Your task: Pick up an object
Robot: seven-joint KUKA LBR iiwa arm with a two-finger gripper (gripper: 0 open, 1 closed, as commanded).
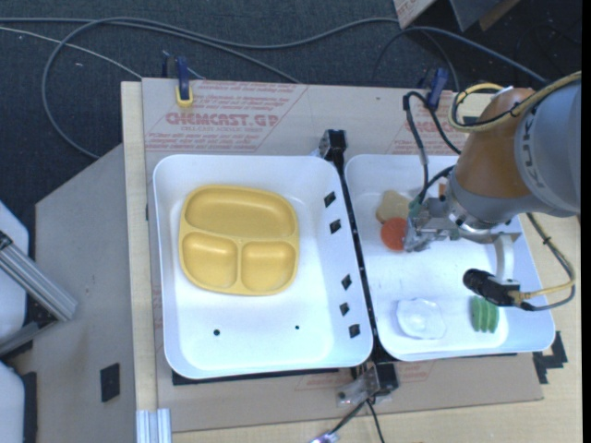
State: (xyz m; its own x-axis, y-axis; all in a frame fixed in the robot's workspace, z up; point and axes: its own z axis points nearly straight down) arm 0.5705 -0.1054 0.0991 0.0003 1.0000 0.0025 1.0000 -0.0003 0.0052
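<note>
Gripper (417, 229) low beside the red ball (393, 234) on its left, grasp state unclear; nothing visibly lifted yet.

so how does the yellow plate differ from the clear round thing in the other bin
The yellow plate is opaque, large and split into three compartments; the clear disc is see-through, far smaller and undivided. The plate lies in the left bin, the disc in the right bin. Both lie flat.
</note>
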